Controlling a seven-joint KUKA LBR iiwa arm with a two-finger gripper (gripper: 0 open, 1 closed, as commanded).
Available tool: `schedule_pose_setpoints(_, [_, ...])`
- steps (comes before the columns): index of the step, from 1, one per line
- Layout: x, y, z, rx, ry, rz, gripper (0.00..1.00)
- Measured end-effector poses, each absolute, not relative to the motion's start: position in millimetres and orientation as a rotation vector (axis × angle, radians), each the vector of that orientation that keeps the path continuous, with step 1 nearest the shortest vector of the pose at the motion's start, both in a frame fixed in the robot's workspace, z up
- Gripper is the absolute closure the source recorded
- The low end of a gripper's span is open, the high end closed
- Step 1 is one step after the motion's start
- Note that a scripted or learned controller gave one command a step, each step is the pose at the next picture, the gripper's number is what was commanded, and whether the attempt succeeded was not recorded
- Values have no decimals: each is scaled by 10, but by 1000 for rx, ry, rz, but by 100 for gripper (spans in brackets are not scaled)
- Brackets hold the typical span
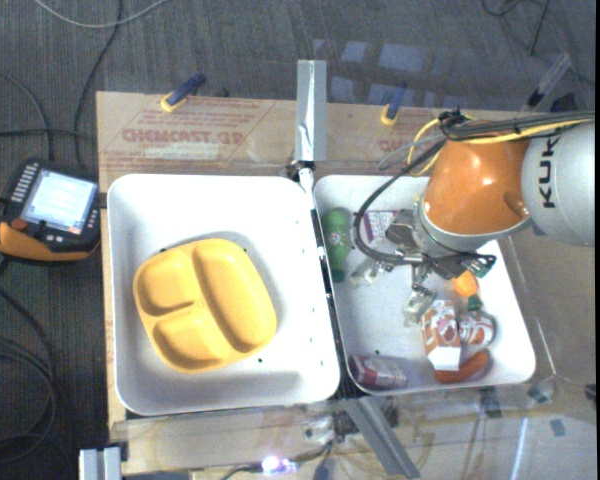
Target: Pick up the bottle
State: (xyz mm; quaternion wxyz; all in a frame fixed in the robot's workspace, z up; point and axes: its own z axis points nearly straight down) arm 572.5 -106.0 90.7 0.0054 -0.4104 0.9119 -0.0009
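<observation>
The green bottle (336, 238) lies along the left wall of the right bin (515, 353), lengthwise, with its cap end toward the back. My gripper (420, 288) hangs over the middle of that bin, below the orange band of the wrist, which hides most of it. It is to the right of the bottle and apart from it, with nothing seen in its grasp.
The left bin (120, 368) holds a yellow divided plate (205, 300). In the right bin lie a white and purple packet (380, 228), a red and white carton (442, 328), a small orange piece (465, 284), a sausage (462, 368) and a dark red packet (380, 372).
</observation>
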Motion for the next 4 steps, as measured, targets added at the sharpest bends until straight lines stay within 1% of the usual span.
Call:
schedule_pose_setpoints(1, [5754,-1058,1020,-1279,2849,-12,100])
schedule_pose_setpoints(2, [6026,-2014,919,-1560,2712,-11,100])
schedule_pose_setpoints(3, [6074,-1869,929,-1571,2691,2,0])
schedule_pose_setpoints(4, [4910,-1243,921,-1649,2653,-18,0])
